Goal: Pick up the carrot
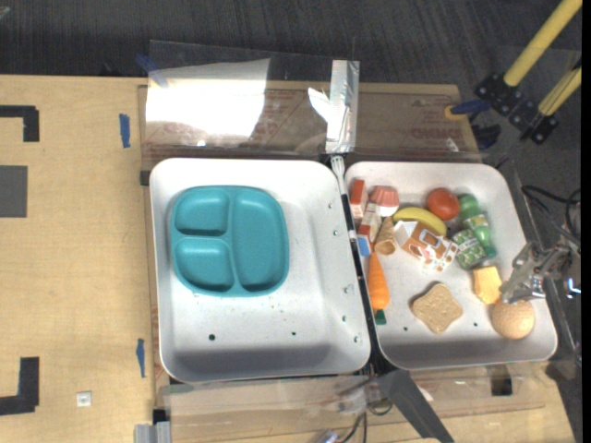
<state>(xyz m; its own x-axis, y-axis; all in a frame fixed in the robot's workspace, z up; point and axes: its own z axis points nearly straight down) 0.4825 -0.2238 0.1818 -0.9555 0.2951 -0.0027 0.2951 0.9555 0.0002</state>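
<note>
The carrot (378,282) is orange with a green stub at its near end. It lies lengthwise against the left wall of the right bin (531,344). A grey metal part that looks like my gripper (528,273) sits low at the bin's right wall, above a round tan bun (512,319). It is far to the right of the carrot, with several toy foods in between. Nothing shows held in it.
In the right bin lie a banana (417,218), a tomato (443,203), green packets (473,235), a yellow wedge (487,282), a bread slice (436,307) and small boxes (369,206). A teal divided plate (228,238) sits in the left bin (305,340).
</note>
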